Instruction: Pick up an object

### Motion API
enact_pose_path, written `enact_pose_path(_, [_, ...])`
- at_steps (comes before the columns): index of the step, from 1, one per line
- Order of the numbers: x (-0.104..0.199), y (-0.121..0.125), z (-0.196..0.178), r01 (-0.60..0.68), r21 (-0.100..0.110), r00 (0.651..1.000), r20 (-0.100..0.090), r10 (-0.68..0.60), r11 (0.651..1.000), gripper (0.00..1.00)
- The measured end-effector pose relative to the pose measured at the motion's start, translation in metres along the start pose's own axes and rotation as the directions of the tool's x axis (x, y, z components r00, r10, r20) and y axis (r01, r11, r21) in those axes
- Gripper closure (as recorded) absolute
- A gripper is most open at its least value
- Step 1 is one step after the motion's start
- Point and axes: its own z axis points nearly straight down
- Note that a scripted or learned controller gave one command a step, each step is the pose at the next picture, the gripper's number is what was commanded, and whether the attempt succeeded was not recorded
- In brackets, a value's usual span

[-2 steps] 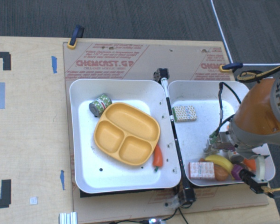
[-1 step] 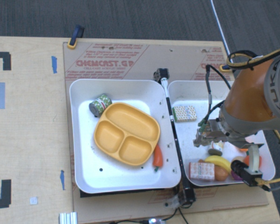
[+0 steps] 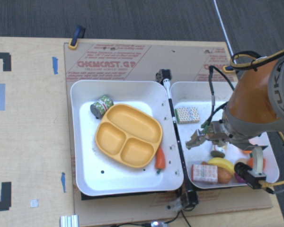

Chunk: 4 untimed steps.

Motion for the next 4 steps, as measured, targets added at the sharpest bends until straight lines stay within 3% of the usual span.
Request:
enact_pose_path(1, [-0.054, 0.005, 0.077, -0.001, -0.022, 1.0, 0.008, 0.001, 1.0, 0.0])
enact_pose_path(2, [-0.065, 0.055, 0.082, 0.0, -0.03, 1.0, 0.012, 0.001, 1.0, 0.0])
enact_pose_path(3, [-0.086, 0.12, 0.1, 0.001, 0.0, 1.0, 0.001, -0.001, 1.0, 0.0])
enact_pose_path(4, [-0.065, 0.16, 0.105, -0.023, 0.078, 1.0, -0.006, 0.023, 0.997, 0.0])
